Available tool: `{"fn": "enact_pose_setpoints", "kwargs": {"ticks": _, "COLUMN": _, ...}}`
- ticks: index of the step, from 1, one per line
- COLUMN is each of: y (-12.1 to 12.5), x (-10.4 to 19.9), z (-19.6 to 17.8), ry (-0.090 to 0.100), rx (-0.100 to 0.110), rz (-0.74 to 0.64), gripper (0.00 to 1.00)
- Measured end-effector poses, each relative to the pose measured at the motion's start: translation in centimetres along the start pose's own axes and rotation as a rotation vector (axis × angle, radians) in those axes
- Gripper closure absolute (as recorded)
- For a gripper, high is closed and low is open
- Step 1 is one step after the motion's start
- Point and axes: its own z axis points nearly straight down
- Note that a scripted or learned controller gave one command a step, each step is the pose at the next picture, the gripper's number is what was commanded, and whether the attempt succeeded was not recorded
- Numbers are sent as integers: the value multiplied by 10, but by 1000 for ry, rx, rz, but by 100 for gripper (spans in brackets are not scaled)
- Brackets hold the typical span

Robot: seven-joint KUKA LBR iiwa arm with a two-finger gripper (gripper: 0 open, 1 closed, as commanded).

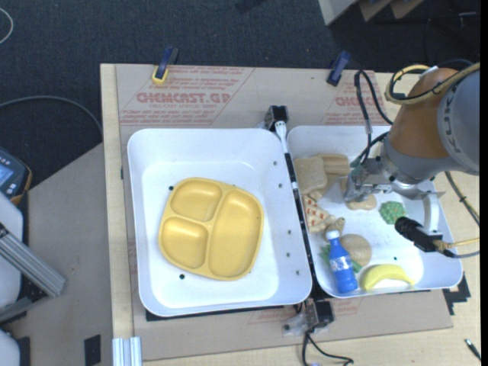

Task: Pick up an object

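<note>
Over on the left, the left bin (pixel 145 158) holds just a yellow divided plate (pixel 211 227), lying flat near its middle with bare white floor all round it. Crossing the seam where the two bins meet, the right bin (pixel 450 277) is crowded: a slice of bread (pixel 310 172) sits in the far-left corner with a tan block (pixel 334 164) touching it, and some small patterned crackers (pixel 318 213) lie along the left wall. Toward the near edge a blue bottle (pixel 341 264) lies beside a brown roundish piece (pixel 356 248), with a banana (pixel 387 277) in the near-right corner and a small green item (pixel 393 211) just beyond it. The gripper (pixel 361 191) is down in the far half of this bin, above a small tan object (pixel 364 202) that peeks out beneath it; I cannot tell from where I stand whether it is parted or closed, nor whether that piece is actually caught. The arm (pixel 427 124) bulks in from the right. What worries me is the clutter: if it closes off-centre on that small piece, it could squirt out sideways, or the tool could nudge the tan block and green item nearby, and a lift could come up with nothing.
</note>
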Motion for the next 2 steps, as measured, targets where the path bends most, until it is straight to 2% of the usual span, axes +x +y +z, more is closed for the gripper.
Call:
{"fn": "enact_pose_setpoints", "kwargs": {"ticks": 1, "y": 5, "x": -2, "z": -61, "ry": 3, "rx": 2, "rz": -3, "gripper": 100}}
{"fn": "enact_pose_setpoints", "kwargs": {"ticks": 2, "y": 1, "x": 0, "z": -105, "ry": 2, "rx": 2, "rz": -3, "gripper": 100}}
